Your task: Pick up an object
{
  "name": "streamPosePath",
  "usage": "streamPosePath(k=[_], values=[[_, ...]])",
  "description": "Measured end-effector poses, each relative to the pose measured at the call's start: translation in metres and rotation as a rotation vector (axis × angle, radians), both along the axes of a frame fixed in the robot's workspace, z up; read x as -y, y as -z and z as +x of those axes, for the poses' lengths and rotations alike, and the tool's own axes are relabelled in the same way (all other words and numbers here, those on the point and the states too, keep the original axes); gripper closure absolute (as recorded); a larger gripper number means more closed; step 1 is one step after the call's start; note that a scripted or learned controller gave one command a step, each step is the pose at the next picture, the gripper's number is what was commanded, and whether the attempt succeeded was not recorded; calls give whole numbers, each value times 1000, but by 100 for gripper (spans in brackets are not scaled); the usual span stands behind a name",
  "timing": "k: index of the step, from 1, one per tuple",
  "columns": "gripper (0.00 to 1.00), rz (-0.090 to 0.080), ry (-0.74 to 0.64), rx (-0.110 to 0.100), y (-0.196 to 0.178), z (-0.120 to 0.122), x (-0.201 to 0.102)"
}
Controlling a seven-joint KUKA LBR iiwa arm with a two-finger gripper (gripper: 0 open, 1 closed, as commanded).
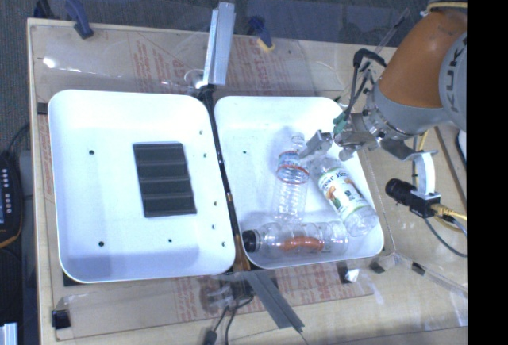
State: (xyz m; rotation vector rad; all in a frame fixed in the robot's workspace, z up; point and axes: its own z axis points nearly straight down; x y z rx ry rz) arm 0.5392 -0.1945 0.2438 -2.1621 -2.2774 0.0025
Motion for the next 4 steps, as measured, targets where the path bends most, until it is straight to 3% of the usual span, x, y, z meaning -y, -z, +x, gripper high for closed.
streamPosePath(k=[1,2,3,4], values=[[0,1,-63,-4,86,35,-21],[0,0,-51,0,152,50,5],[100,-1,-55,0,141,51,5],[100,-4,-414,18,147,26,12]])
